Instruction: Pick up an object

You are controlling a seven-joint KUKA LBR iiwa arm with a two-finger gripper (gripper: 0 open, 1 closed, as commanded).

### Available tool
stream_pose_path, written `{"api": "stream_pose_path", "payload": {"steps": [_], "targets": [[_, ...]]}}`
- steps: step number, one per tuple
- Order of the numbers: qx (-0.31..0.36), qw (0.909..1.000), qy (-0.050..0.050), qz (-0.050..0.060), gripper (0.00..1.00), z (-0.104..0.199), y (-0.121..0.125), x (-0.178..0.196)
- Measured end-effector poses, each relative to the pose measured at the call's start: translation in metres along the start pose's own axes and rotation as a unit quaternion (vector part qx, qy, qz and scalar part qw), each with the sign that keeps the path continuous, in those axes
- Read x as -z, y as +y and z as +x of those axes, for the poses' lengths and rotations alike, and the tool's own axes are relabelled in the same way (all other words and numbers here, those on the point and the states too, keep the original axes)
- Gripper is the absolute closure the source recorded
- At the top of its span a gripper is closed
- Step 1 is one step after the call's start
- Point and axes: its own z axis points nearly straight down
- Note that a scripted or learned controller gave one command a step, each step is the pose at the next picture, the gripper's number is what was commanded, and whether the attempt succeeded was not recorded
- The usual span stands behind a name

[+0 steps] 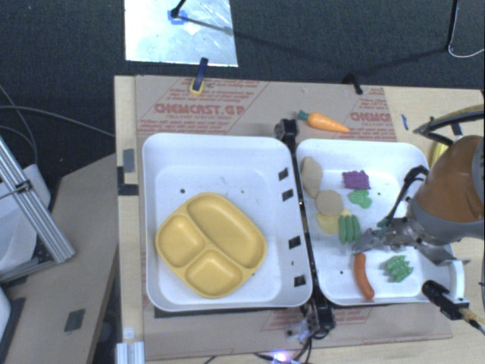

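Dark carpeted floor (61, 36), a shiny metal sheet (180, 20), cardboard-covered bench (227, 105), aluminium frame (34, 211) at left.

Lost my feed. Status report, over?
Gripper low in right bin, nothing seen held. Green beans and red sausage beside it. Nothing blocking.

A robotics lab: cardboard-topped bench (227, 101), two white bins (220, 150), aluminium framing (30, 211), loose cables (23, 120).

Pincer (369, 241) low, arm from right
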Motion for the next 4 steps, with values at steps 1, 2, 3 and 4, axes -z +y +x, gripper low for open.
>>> {"api": "stream_pose_path", "payload": {"steps": [1,2,3,4], "targets": [[0.001,1.0,0.0,0.0,0.0,-0.004,0.012,-0.007],[0.004,1.0,0.002,0.001,0.0,0.053,0.0,0.012],[-0.003,1.0,-0.001,0.001,0.0,-0.019,-0.001,-0.02],[-0.002,1.0,-0.001,0.0,0.0,-0.062,-0.001,-0.018]]}}
